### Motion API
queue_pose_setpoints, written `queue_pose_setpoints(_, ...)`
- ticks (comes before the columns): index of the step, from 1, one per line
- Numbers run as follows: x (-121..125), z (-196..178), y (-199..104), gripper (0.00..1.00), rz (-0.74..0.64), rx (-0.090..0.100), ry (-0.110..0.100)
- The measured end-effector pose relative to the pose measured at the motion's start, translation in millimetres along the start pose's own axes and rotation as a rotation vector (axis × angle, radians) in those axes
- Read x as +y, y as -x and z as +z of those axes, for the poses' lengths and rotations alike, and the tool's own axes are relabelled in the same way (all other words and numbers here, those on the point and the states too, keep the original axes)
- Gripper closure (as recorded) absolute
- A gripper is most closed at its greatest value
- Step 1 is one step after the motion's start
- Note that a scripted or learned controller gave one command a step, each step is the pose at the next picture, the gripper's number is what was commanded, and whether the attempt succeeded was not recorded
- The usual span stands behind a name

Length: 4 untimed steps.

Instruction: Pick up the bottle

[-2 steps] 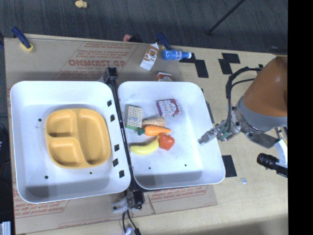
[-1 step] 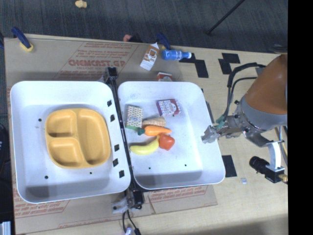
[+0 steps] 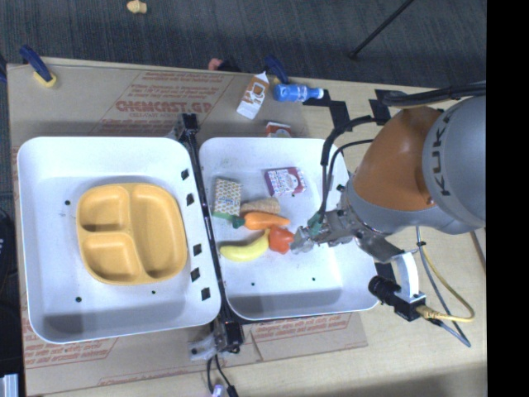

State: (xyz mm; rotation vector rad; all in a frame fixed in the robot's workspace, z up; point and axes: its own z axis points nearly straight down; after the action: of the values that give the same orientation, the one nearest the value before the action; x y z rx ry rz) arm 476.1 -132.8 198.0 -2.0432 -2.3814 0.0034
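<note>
End effector [image 3: 304, 240] low in right bin [image 3: 331, 292], beside red toy [image 3: 281, 238]; can't tell its state. Bottle [image 3: 291, 93] lies on worktop, well beyond it, outside bin. Looks light, rigid, slick plastic; could roll. Grip mid-body across width.

**Bench and floor, seen from above**

I note a tan bench top [image 3: 107, 98] printed with red lettering, blue clamps [image 3: 37, 64] at its far edge. Beyond it, dark grey ribbed floor [image 3: 248, 15], one small yellow scrap [image 3: 136, 7] lying there. Lighting even.

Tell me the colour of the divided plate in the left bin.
Yellow; the divided plate shows plainly in the camera view.
</note>
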Motion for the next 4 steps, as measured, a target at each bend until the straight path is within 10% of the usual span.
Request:
queue_pose_setpoints(1, -6.6, -99.1, 43.0, 1.0, 0.42, -0.001, 0.003)
queue_pose_setpoints(2, -9.6, -41.2, 59.7, 1.0, 0.472, 0.001, 0.0)
queue_pose_setpoints(4, -10.0, -17.6, 66.5, 1.0, -0.277, 0.001, 0.001)
